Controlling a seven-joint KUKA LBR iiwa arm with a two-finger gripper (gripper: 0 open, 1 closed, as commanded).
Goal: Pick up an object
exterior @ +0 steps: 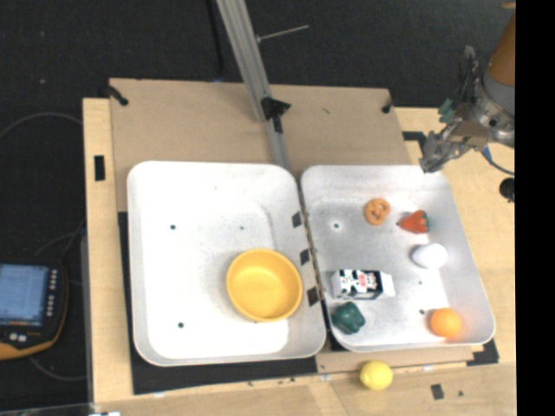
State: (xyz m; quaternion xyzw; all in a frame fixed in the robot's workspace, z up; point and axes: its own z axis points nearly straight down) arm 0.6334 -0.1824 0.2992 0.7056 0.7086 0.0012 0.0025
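Observation:
The right bin (347,189) holds an orange pretzel-shaped toy (376,211), a red strawberry-like piece (414,222), a white egg (428,256), a black-and-white carton (360,283), a dark green piece (349,317) and an orange ball (446,322). A yellow bowl (264,284) sits in the left bin (173,206). My gripper (436,156) hangs at the right bin's far right corner, above its rim and apart from every object.
A yellow lemon (375,375) lies on the bench in front of the right bin. A slanted metal pole (247,55) rises behind the bins. A handheld pendant (26,306) rests at the far left.

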